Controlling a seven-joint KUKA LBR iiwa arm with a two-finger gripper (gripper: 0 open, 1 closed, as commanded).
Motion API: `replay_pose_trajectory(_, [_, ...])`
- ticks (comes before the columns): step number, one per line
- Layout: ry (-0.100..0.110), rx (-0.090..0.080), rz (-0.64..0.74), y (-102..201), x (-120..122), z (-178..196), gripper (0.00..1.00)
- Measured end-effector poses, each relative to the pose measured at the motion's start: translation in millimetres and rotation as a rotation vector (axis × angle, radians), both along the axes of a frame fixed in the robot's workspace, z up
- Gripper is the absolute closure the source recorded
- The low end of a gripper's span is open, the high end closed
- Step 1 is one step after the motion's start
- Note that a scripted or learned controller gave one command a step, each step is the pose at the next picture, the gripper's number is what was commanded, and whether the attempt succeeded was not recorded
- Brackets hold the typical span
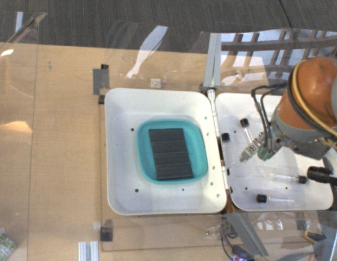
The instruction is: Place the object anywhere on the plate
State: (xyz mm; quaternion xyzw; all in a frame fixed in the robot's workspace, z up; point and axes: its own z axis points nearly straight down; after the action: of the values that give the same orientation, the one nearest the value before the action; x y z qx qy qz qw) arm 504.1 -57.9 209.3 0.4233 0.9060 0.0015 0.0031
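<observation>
gripper (pixel 255 152) sits over the right bin (pixel 239 192), centre-right of frame, pointing down and to the left from the arm (pixel 315 99); its tip is small, shiny and blurred against the white floor, so whether it is open or closed cannot be told, and nothing can be made out in its hold. arm is a bulky rounded orange and grey body, cut off by the right edge of frame, with dark cables looping from it toward the tip. in the left bin (pixel 122 145), centre of frame, lies a teal plate (pixel 144 145), squarish with rounded corners and a raised smooth rim. on the plate rests the object (pixel 170 153), a dark grey flat rectangle with faint cross ridges, matte, its long side running top to bottom and tilted slightly; it lies inside the rim, near the plate's middle. both bins are shallow, glossy white, rounded at the corners, touching along a narrow metal divider (pixel 214 129). the right bin's floor carries several small black-tipped clear pieces (pixel 274 199), thin and tube-like, too small to identify; 1 lies near the lower edge, others nearer the gripper. the bench (pixel 49 145) is pale wood under a clear reflective sheet with glare patches at the left.
</observation>
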Motion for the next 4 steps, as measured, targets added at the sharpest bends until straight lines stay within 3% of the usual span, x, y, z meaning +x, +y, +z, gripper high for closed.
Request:
replay_pose_trajectory(1, [0.000, -0.001, 0.187, 64.4, 56.6, -15.9, 1.00])
replay_pose_trajectory(2, [0.000, -0.001, 0.187, 64.2, 56.6, -15.8, 0.00])
replay_pose_trajectory(3, [-0.003, 0.000, 0.098, 88.0, 111.3, 58.5, 0.00])
replay_pose_trajectory(4, [-0.010, 0.000, 0.107, 90.4, 113.0, 70.5, 1.00])
